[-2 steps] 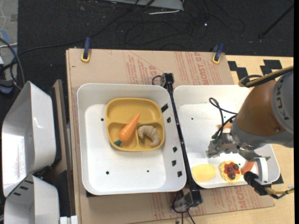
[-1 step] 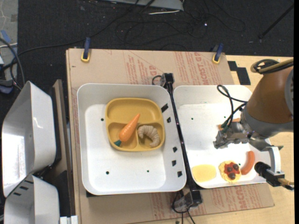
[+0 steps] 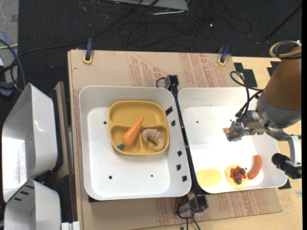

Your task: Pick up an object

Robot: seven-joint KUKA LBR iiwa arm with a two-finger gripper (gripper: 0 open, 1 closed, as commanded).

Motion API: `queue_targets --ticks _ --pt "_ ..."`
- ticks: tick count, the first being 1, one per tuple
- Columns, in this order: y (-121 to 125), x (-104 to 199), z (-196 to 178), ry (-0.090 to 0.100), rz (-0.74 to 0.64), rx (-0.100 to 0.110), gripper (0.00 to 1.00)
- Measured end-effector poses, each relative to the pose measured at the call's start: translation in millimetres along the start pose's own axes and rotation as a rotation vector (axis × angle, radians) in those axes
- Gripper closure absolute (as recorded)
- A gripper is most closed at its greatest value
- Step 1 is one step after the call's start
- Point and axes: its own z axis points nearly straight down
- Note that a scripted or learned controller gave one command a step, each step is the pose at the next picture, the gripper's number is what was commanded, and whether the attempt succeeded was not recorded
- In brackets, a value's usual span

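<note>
The robot's pincer (image 3: 233, 132) hangs over the bare middle of the right bin (image 3: 211, 99), its dark tip pointing left and nothing visibly in its grip; how far it is open cannot be told from above. The grey arm (image 3: 283, 92) with its orange band enters from the right and covers part of that bin's far side.

By the look of it, the job is at the approach stage: no object is lifted yet. The nearest candidates lie along the bin's near edge, below the pincer: a sausage (image 3: 254, 166) propped close to the right-hand wall, a small pizza slice (image 3: 236, 174) just beside it, and a flat yellow disc (image 3: 209, 177) a little further left. Any of these would call for a move toward the near rim and then a descent.

Room is the snag. All three sit close to the near wall, and the sausage is hemmed in by the corner, so the pincer would likely have little margin on that side; the flat disc offers little to grip.

Across the divider, the left bin (image 3: 96, 143) holds a yellow divided plate (image 3: 139, 109) with a carrot (image 3: 132, 131) and a shrimp (image 3: 153, 138) in its compartments, with open white floor around it but raised plate rims to contend with
</note>
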Motion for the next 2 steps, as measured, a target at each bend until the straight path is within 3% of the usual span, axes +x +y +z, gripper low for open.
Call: queue_targets --ticks 1,2 --pt "1.7 -0.2 -51.0 0.0 0.0 0.001 1.0" --pt "27.2 54.1 -47.0 0.002 -0.005 0.004 1.0"
